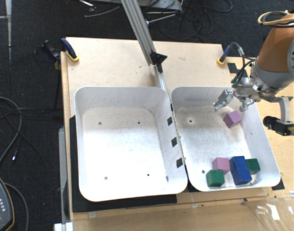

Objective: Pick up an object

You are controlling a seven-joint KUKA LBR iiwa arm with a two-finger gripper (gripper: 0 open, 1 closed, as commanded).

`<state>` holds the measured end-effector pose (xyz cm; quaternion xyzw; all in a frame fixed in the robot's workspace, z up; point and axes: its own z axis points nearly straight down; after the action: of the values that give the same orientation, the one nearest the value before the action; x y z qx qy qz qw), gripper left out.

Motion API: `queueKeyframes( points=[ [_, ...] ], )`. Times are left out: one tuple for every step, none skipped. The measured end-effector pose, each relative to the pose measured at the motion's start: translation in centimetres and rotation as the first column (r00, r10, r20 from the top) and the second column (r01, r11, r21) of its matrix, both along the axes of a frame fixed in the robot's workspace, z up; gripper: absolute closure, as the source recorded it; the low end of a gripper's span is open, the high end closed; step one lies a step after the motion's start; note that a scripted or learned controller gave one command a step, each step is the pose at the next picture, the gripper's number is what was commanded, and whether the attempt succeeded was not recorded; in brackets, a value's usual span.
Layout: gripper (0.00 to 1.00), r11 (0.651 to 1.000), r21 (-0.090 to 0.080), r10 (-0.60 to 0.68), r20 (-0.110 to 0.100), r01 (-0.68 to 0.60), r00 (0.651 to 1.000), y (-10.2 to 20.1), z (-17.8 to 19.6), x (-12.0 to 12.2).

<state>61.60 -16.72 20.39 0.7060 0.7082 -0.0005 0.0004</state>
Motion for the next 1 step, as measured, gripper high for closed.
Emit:
queueKeyframes(
  points=[
    [0.00, 1.000, 0.001, -0.007, -0.001, 0.007, 1.000, -5.29, -11.07, -4.02]
  ],
)
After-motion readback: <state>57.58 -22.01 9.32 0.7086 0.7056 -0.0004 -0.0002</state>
